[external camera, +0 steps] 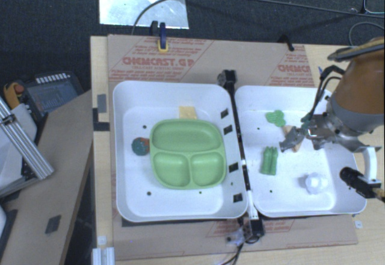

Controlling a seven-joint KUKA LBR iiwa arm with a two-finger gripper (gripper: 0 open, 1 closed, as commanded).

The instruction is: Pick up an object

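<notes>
The right bin holds three loose objects. A small green piece lies near its back. A longer green block lies left of centre, and a white round piece sits towards the front. My gripper hangs low over the middle of this bin, reaching in from the right. Its tip is between the small green piece and the green block, just right of both. Whether it touches anything cannot be made out.
The left bin holds a green divided plate, a yellow block behind it and a teal ball at its left. A black divider joins the bins. The arm's orange band rises at the right.
</notes>
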